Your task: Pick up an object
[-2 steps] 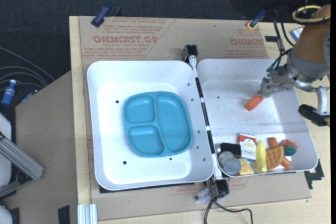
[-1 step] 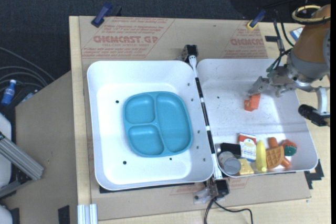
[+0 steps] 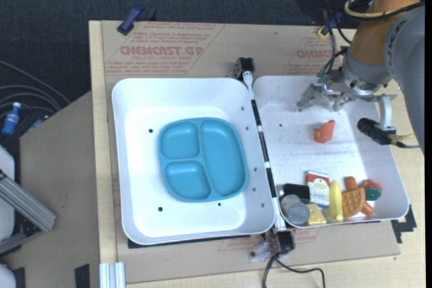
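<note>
My gripper hovers over the far part of the right bin, its fingers spread open with nothing between them. A small orange piece lies on the bin floor just in front of the gripper, apart from it. Several small items are heaped in the bin's near right corner: a silver can, a red and white box, a yellow piece and a brown waffle-like piece.
The left bin holds a blue divided plate. A black clip sits at the far end of the wall between the bins. The grey arm enters from the upper right.
</note>
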You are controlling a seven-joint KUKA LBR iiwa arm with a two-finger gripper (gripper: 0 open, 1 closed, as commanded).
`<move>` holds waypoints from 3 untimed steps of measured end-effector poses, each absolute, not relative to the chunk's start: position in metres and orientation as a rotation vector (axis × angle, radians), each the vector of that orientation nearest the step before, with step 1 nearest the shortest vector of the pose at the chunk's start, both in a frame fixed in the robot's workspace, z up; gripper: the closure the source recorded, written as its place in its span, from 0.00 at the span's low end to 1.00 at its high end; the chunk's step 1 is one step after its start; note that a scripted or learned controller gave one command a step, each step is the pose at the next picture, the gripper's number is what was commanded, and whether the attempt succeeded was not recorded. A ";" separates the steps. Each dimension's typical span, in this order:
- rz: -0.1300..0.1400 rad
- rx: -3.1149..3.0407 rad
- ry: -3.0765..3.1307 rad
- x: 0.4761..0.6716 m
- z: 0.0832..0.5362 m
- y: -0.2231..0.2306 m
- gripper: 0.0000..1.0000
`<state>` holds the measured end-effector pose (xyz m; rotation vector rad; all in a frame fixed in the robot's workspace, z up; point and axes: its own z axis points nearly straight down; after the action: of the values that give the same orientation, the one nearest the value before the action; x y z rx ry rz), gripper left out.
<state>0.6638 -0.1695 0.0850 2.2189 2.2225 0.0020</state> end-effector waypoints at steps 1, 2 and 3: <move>0.000 2.221 2.224 0.667 0.085 -0.137 0.00; -0.001 2.219 2.223 0.667 0.096 -0.137 1.00; -0.001 2.219 2.224 0.667 0.095 -0.137 0.00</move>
<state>0.6671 -0.1374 0.0954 2.2192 2.2236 -0.0014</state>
